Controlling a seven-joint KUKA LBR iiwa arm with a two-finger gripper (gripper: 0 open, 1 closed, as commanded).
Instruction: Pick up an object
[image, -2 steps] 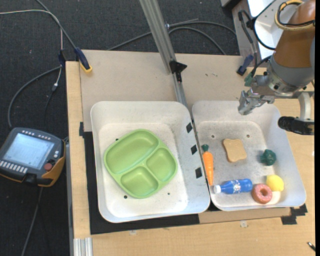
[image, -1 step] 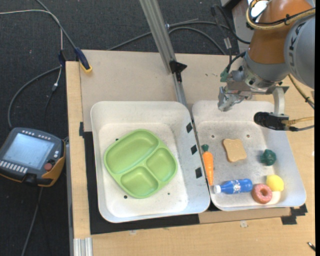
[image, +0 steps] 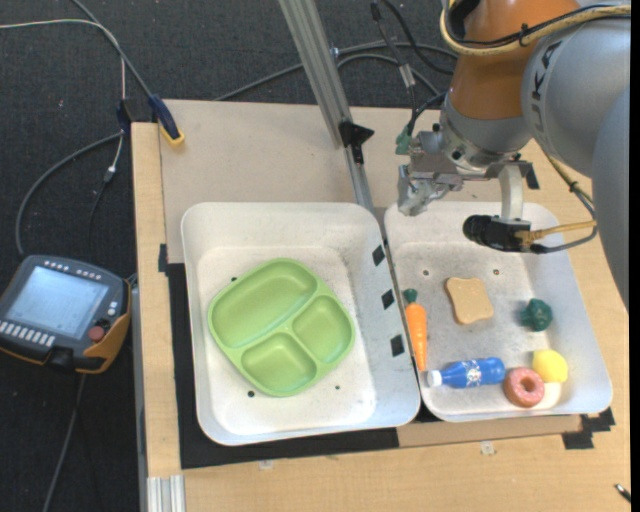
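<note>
two white bins (image: 200, 300) on bench, jaws' (image: 415, 195) state unclear, no legible writing

Robotics lab (teach pendant (image: 62, 312), loose cables (image: 70, 170))

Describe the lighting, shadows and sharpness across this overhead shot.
Camera view: even, soft light with no harsh glare; the green tray casts a faint shadow on its bin; the carrot and toast look reasonably sharp; the arm, nearest the lens, looks softer.
</note>
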